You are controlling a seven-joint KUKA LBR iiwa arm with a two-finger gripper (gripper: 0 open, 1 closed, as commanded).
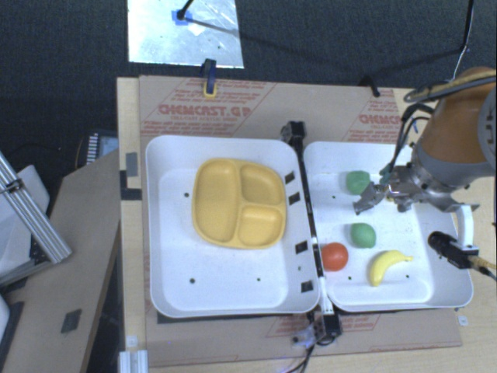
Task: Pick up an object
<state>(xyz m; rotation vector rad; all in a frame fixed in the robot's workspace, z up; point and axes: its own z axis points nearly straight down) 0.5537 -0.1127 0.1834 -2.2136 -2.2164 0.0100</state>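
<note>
— Nearest us, along the bottom of the frame, what lies there?

— At lower left, the front rim of the left bin (233, 311). Inside it is a yellow divided plate (237, 204) with three compartments, set a little above the bin's middle.

— And right of the divider?

— The right bin (404, 298) holds four things. Leftmost is a red ball (335, 256), close to the bin's left wall. A green ball (363, 234) sits just above and to the right of it. Higher up is a green piece (356, 181), and at lower middle lies a banana (388, 265).

— Which way does the banana run?

— Its long axis goes from lower left to upper right, not far off level. The thick end is low and left, the thin tip points toward the frame's right, and the bend bulges to the upper left.

— Where is the gripper?

— The gripper (371, 198) is at middle right, over the right bin and just right of the green piece (whether touching or only close, I cannot say). I cannot tell whether it is apart or together.

— Is anything hard to read?

— The green piece's outline is blurred. The arm (458, 142) is cut off at the frame's right edge.
</note>
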